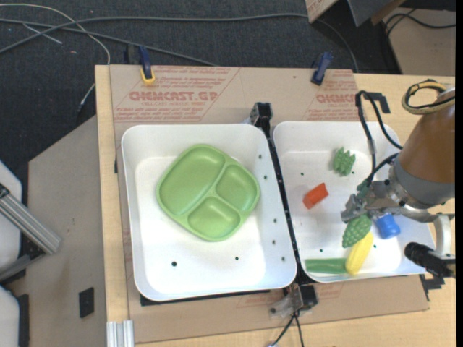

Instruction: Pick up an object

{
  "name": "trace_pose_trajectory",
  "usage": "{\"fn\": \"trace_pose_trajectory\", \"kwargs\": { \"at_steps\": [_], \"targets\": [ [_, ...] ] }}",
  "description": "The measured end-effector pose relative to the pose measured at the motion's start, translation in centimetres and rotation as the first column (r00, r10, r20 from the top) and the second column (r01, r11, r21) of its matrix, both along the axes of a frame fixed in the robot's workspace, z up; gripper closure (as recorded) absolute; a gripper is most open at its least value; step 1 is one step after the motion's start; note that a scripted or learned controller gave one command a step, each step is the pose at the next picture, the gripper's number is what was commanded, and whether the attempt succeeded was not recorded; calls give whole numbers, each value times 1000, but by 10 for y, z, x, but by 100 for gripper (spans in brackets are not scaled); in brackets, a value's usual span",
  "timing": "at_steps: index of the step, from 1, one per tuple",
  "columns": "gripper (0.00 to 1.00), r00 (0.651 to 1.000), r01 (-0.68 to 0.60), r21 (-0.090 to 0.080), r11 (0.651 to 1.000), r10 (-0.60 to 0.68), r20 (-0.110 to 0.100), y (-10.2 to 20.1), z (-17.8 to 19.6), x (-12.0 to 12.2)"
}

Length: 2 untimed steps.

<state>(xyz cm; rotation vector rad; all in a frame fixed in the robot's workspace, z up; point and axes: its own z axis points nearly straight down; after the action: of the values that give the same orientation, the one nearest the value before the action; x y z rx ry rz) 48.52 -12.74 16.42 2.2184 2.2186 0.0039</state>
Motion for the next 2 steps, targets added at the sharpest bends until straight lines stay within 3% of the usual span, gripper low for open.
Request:
{"fn": "trace_pose_trajectory", "kwargs": {
  "at_steps": [2],
  "targets": [
    [100, 1000, -1, 0, 1000, 1, -1, 4, 69, -3]
  ]
}}
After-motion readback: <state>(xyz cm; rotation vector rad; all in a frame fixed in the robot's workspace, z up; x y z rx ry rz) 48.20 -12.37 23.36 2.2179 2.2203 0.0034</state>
